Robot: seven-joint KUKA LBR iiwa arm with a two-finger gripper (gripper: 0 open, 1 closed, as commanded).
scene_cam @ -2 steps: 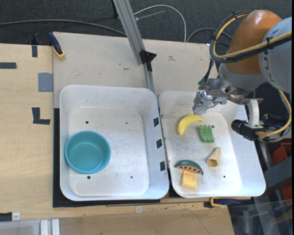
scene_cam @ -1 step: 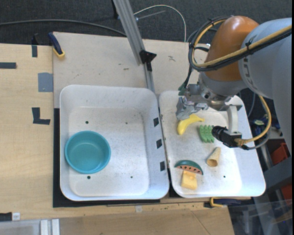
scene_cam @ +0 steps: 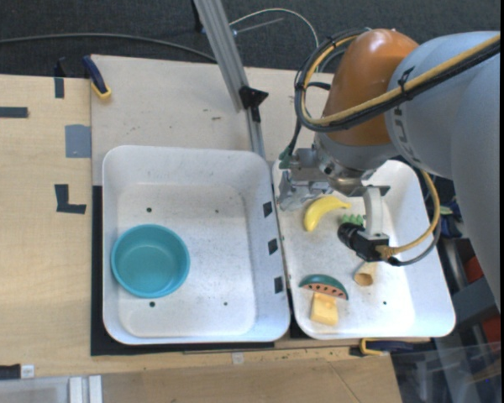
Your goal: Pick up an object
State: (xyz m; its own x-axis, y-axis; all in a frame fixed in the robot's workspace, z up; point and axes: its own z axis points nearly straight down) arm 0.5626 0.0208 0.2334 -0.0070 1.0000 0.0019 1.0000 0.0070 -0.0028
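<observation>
Over right bin (scene_cam: 420,309), gripper (scene_cam: 292,183) is hung near left wall, just beside banana (scene_cam: 321,211); finger state cannot be told; nothing seen held; approach step judged underway; descent onto banana then closing called for.

Teal bowl (scene_cam: 149,260) in the white left bin (scene_cam: 185,168). Over in the white right bin (scene_cam: 428,305), a yellow banana (scene_cam: 321,211), a watermelon slice (scene_cam: 324,286) with green rind, a yellow-orange block (scene_cam: 324,310). Grey arm (scene_cam: 454,99), orange band (scene_cam: 365,78), yellow-and-black cables (scene_cam: 420,242).
</observation>
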